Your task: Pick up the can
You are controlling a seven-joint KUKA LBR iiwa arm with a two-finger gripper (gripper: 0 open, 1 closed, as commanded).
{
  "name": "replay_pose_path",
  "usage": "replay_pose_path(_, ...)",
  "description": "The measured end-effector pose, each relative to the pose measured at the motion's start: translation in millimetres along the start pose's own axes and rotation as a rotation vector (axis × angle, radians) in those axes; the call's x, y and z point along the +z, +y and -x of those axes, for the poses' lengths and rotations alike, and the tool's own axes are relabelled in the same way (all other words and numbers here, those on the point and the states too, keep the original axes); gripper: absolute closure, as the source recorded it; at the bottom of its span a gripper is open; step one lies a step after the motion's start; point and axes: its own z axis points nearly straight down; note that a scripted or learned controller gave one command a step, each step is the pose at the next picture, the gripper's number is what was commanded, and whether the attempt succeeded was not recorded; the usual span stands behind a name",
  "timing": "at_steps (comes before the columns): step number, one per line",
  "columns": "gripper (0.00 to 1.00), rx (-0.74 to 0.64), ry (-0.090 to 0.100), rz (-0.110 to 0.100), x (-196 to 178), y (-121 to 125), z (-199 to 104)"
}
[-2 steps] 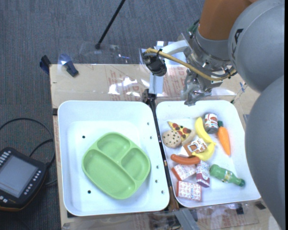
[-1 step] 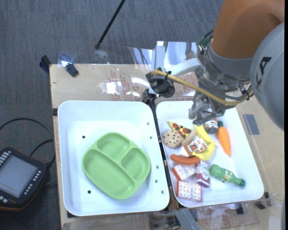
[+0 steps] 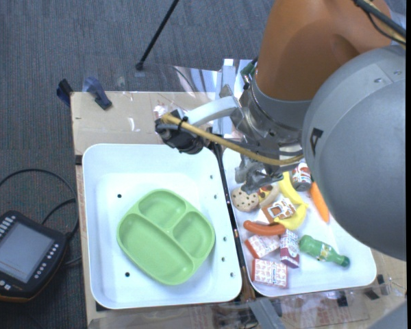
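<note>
Can (image 3: pixel 301 175) lay at the upper edge of the right bin (image 3: pixel 362 269), right of frame centre, partly tucked under the grey arm (image 3: pixel 359 149) and just above the carrot (image 3: pixel 319 201). The gripper (image 3: pixel 255 177) hung over the bin's upper left corner, left of the can and apart from it, directly above the cookie (image 3: pixel 245 199); whether it was open or closed could not be told, and nothing was seen held in it. A banana (image 3: pixel 292 201) lay between the cookie and the carrot, with a small red-and-white card (image 3: pixel 281 209) on it. Below these lay a sausage (image 3: pixel 264 228), three small red cartons (image 3: pixel 270 259) and a green bottle (image 3: pixel 322 249) on its side, toward the lower right. The left bin (image 3: pixel 99 218) held a green divided plate (image 3: pixel 166 236), lower centre-left. A handheld pendant (image 3: pixel 17 252) sat on the floor at the lower left of the frame.
</note>
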Motion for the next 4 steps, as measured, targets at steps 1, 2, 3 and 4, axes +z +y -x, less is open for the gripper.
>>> replay_pose_path(1,1.00,-0.023,0.009,-0.011,-5.7,-59.4,-5.2)
replay_pose_path(2,1.00,-0.002,-0.002,0.001,0.3,-1.9,9.3)
replay_pose_path(3,1.00,0.011,0.002,-0.004,61.7,-65.2,-6.1)
replay_pose_path(4,1.00,-0.006,0.000,-0.001,-0.4,-83.7,-54.8)
